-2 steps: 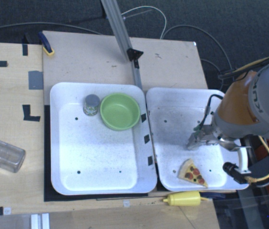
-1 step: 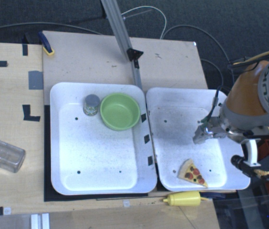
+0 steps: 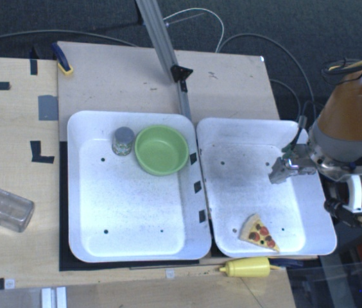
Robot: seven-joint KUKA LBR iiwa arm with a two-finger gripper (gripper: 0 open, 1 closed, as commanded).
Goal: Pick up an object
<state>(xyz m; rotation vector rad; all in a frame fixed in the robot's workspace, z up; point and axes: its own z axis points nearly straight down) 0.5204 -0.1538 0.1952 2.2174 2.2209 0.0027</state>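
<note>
Two white bins side by side. Left bin [image 3: 91, 236]: green bowl [image 3: 162, 149] at far side, small grey can [image 3: 123, 140] touching its left. Right bin [image 3: 232, 140]: pizza slice toy [image 3: 258, 231] at near edge. Gripper [image 3: 279, 174] over right bin's right side, well apart from slice; finger spread cannot be told. Yellow bottle [image 3: 248, 267] lies on bench just outside near rim.

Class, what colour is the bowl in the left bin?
The bowl is light green, seen plainly in the camera view, beside a small grey can.
</note>
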